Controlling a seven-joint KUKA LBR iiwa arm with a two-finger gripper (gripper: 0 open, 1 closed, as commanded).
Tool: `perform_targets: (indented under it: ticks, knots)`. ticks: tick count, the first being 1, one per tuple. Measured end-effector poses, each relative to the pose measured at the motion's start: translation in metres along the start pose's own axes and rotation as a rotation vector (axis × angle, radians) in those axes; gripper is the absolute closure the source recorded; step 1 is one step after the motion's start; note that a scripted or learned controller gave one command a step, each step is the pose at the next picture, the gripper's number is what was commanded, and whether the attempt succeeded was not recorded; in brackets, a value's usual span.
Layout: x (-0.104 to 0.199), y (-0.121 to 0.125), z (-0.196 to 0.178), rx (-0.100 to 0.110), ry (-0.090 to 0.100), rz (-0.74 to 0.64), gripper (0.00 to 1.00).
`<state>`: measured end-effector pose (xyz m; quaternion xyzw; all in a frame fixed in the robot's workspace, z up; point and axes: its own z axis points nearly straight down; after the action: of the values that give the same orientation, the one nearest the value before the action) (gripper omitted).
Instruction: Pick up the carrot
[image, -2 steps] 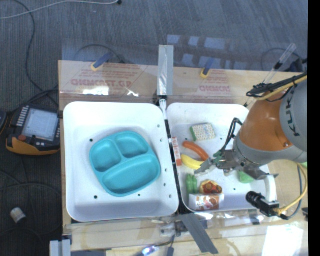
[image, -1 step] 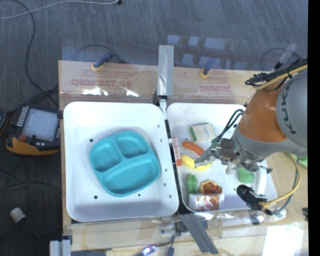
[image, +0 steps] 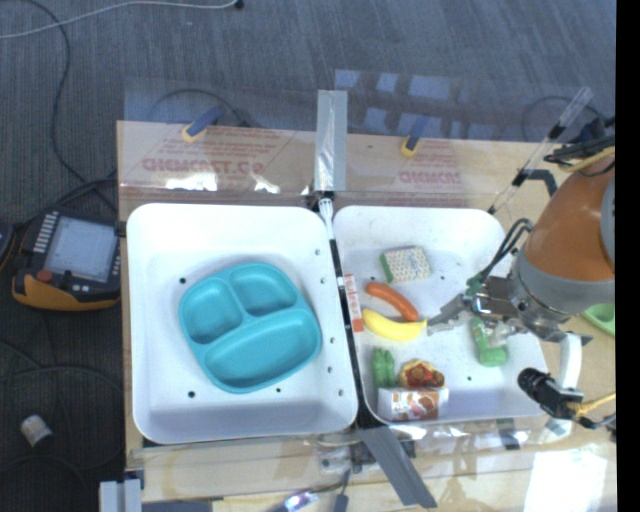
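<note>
Carrot (image: 391, 299): smooth orange taper, touching curved yellow banana (image: 393, 326).

Arm (image: 572, 240) reaches in from right, wrist bent low; tool (image: 470, 310) points left.

The small orange carrot (image: 390, 298) is seen left of the end effector (image: 478, 312), touching a yellow banana (image: 392, 325).

One fixed overhead camera, slanted down on both bins (image: 140, 330).
</note>
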<state>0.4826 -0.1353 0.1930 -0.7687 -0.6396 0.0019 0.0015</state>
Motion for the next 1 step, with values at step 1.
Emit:
perform_targets:
  ticks: [1]
  knots:
    - [0.0434,-0.0080,0.0110,0.002,0.001,0.070,0.00]
